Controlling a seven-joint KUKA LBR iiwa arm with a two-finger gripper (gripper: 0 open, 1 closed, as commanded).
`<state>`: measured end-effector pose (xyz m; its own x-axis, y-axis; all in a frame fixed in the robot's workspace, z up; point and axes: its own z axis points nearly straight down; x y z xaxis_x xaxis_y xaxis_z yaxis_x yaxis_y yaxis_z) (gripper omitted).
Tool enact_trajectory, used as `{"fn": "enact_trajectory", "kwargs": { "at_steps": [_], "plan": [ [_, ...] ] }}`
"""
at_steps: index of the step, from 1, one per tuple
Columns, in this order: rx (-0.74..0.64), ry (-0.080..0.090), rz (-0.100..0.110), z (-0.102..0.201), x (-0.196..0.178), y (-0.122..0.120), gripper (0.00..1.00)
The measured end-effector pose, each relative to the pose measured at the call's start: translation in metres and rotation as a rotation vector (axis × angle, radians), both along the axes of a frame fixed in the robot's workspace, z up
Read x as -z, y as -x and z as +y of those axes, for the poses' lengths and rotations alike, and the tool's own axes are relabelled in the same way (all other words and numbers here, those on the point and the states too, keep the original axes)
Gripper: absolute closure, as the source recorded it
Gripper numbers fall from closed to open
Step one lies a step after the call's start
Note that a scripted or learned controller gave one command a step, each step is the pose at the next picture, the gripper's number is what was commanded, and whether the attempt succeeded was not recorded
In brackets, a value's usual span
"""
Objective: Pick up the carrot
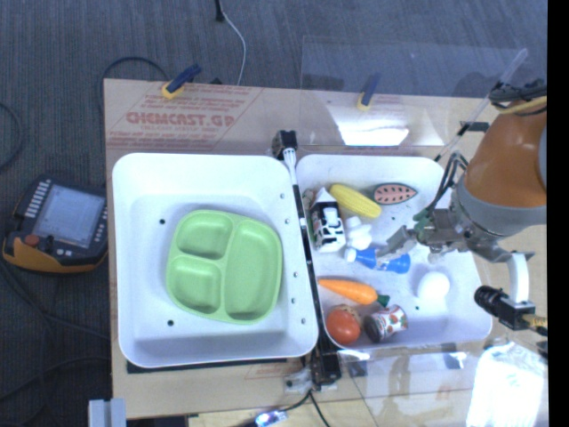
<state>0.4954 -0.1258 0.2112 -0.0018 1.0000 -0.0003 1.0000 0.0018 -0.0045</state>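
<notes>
Carrot (348, 289) hemmed in: tomato (343, 325) and can (386, 323) just below, blue bottle (378, 260) above, egg (433, 286) right; open from above.

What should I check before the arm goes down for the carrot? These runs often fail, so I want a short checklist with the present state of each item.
1. Orange tapered carrot in view in the right white bin: ok.
2. Carrot lying free on top: ok, nothing covers it.
3. Room around the carrot: not ok; the red round tomato and the dark printed can lie close beside it.
4. Tool above the carrot: not ok; it hangs nearer the blue and white bottle.
5. Tool carrying nothing: cannot tell.
6. Green divided plastic plate out of the way: ok, it is in the left bin.
</notes>
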Motion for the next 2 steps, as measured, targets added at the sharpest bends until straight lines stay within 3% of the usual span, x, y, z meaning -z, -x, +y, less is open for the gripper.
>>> {"fn": "enact_trajectory", "kwargs": {
  "at_steps": [1, 2],
  "plan": [
    [-0.179, 0.000, -0.010, 0.0296, 0.1184, 0.0096, 0.00],
    [-0.177, 0.001, -0.011, 0.0293, 0.1088, 0.0092, 1.00]
  ]
}}
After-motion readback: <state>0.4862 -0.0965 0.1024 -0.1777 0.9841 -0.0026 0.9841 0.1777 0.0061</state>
